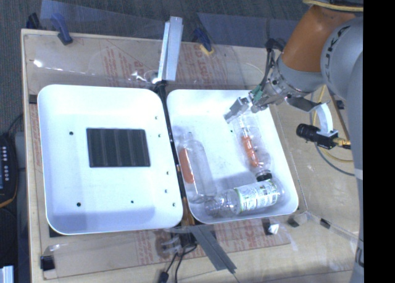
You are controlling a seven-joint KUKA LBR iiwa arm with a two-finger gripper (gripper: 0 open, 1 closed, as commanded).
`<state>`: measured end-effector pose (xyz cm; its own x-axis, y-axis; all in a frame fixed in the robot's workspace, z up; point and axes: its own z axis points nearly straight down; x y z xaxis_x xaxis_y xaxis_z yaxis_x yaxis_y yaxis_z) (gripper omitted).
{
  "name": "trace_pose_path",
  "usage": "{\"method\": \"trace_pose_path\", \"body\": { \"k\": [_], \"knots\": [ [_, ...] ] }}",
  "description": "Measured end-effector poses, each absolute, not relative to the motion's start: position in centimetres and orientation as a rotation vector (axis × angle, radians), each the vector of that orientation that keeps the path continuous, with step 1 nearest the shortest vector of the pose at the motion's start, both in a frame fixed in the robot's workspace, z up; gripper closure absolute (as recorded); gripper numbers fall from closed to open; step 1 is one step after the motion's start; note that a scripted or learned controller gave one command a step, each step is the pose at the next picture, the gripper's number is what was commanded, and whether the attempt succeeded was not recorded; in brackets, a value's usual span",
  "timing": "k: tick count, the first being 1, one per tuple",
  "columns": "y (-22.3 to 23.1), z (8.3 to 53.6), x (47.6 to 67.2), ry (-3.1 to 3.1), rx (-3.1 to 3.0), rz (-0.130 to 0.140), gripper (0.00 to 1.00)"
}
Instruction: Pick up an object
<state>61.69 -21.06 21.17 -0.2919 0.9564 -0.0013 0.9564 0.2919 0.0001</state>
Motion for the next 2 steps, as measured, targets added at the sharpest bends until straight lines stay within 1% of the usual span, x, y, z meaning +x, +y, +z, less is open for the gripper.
{"method": "trace_pose_path", "body": {
  "k": [1, 2],
  "knots": [
    [-21.0, 20.8, 56.7, 2.624, 1.732, -0.002, 0.0],
    [-20.8, 17.7, 58.5, 2.793, 1.447, -0.001, 0.0]
  ]
}}
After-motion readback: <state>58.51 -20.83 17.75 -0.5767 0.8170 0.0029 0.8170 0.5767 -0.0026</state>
